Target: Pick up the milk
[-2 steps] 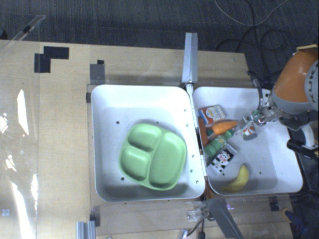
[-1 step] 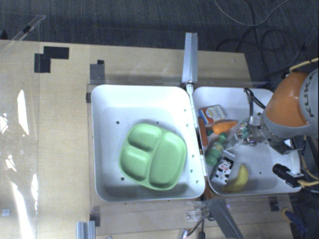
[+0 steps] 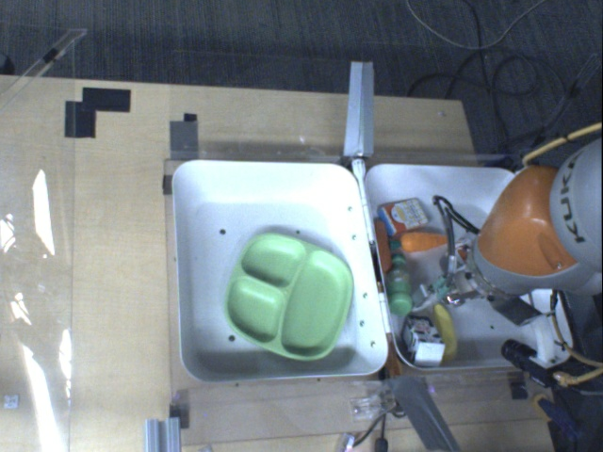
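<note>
Right bin (image 3: 490,172): we take the small carton (image 3: 409,214) at its far-left end for the milk, crowded beside bottle (image 3: 399,285) and banana (image 3: 443,332). Gripper (image 3: 450,285) hangs nearby; jaw state we cannot tell.

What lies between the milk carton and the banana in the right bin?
In the camera view, an orange carrot-like item and a green bottle lie between the milk carton and the banana.

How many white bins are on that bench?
2. The left bin holds a green divided tray; the right bin sits beside it, partly covered by the robot arm, with small grocery items along its left side.
</note>
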`<act>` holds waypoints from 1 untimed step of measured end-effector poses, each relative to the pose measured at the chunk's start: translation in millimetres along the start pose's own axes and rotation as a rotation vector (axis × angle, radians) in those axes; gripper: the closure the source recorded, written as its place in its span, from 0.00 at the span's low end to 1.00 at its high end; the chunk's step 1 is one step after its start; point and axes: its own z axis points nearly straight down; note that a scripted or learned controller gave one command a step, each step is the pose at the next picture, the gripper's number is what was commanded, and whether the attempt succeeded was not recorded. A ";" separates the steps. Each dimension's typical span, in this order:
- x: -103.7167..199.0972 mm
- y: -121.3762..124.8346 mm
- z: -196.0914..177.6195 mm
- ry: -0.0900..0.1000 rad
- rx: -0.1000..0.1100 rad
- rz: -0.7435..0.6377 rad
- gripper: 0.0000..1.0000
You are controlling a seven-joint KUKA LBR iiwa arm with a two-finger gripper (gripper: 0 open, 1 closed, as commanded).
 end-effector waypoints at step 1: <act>-44.7 44.9 -124.3 0.008 0.014 -0.060 0.00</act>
